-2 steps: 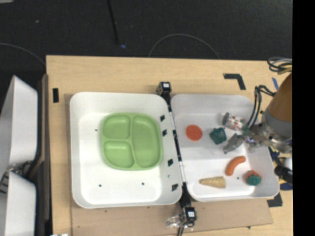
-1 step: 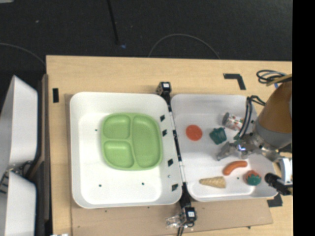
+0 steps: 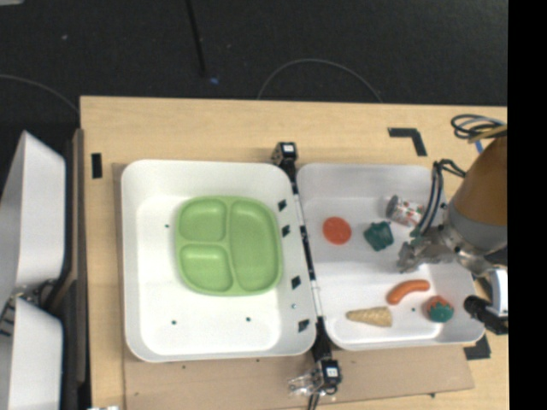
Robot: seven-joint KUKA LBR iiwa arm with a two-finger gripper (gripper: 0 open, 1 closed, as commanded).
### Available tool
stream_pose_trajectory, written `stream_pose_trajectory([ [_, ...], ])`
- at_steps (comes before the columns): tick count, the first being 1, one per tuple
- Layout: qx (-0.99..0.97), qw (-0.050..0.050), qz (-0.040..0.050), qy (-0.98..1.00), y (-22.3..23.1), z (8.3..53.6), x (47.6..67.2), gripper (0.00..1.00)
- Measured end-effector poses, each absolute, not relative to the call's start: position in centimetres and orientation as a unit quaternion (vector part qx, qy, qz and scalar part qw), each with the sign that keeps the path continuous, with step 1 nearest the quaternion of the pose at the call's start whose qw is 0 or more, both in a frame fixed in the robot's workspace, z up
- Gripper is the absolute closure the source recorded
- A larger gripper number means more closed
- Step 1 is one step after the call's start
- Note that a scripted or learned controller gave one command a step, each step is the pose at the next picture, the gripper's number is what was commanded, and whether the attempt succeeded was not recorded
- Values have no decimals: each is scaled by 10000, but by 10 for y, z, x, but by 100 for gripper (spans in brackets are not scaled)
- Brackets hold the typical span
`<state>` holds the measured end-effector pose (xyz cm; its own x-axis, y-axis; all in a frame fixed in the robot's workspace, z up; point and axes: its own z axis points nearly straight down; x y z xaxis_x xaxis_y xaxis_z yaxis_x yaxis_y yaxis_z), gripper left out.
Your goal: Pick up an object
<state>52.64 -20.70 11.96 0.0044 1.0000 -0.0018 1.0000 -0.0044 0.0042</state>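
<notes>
Camera view, and the claw (image 3: 416,253) hangs low in the right bin (image 3: 359,182), just above the orange sausage (image 3: 408,291); I cannot tell its grip state. Nothing is visibly lifted, so the pick looks undone. Red disc (image 3: 337,230), teal block (image 3: 378,235), cone (image 3: 370,316) lie loose nearby. Left bin (image 3: 141,229) carries a green plate (image 3: 229,244). Wooden counter (image 3: 214,126), dark floor beyond.

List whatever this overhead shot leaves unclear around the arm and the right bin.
- Tool, camera view: small, dark and blurred; its grip state is unreadable.
- Arm: cut off by the picture's right side.
- Silvery object near the right bin's back wall: too small and blurred to identify.
- Teal object: too small to name.
</notes>
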Motion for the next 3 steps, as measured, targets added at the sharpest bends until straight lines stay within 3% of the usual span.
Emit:
stream_pose_trajectory([
  [2,7061,44,18,7081,-213,235,523,100],
  [3,7057,19,10,7085,-214,253,524,100],
])
